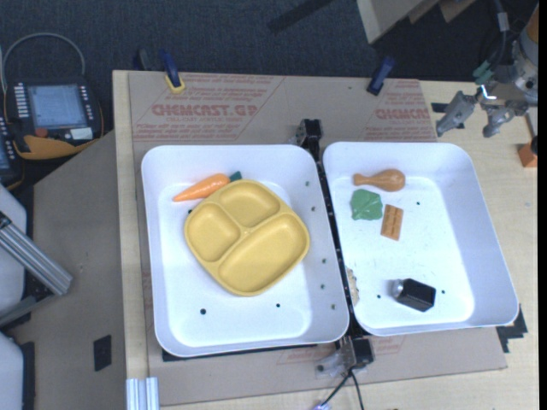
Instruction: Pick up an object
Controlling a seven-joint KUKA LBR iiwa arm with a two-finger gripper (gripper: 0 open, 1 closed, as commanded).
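The right bin [487,229] holds a tan drumstick [380,178], a green leafy piece [366,205], a brown cracker-like block [391,222] and a black and silver block [416,295]. In the left bin [162,254] an orange carrot [201,187] lies against a yellow divided plate [248,236]. My gripper [473,120] hangs open past the right bin's far right corner, above the cardboard, with nothing between its fingers.
The two bins meet at a central seam with black clips [309,131]. Blue clamps [173,71] hold the cardboard sheet at the back edge. A control pendant [53,109] sits off the bench at the left.
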